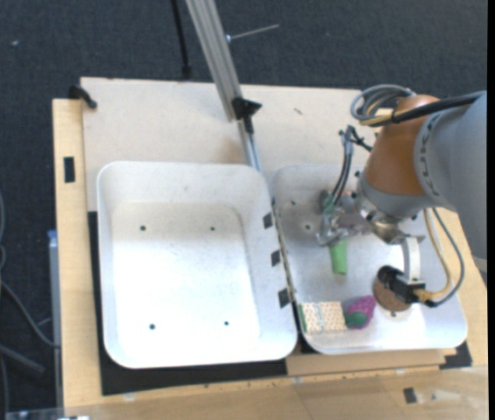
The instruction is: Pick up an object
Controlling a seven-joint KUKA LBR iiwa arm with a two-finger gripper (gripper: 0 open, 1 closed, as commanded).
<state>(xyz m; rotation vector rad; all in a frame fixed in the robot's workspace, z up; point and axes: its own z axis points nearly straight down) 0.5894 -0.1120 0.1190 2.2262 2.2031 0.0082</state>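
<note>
Green cylinder (339, 258) lies in right bin (300, 191), mid-floor, directly below gripper (333, 232). Looks small, light, rigid, smooth; may roll, so best grasped across narrow width. Finger state: cannot tell. Near front wall: patterned block (322, 317), purple-green ball (359, 312), brown disc (393, 294). Left bin (125, 182) alongside.

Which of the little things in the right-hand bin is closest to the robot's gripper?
The light green stick, lying just below the gripper. The patterned block and the purple and green lump sit farther off, by the bin's near edge.
</note>
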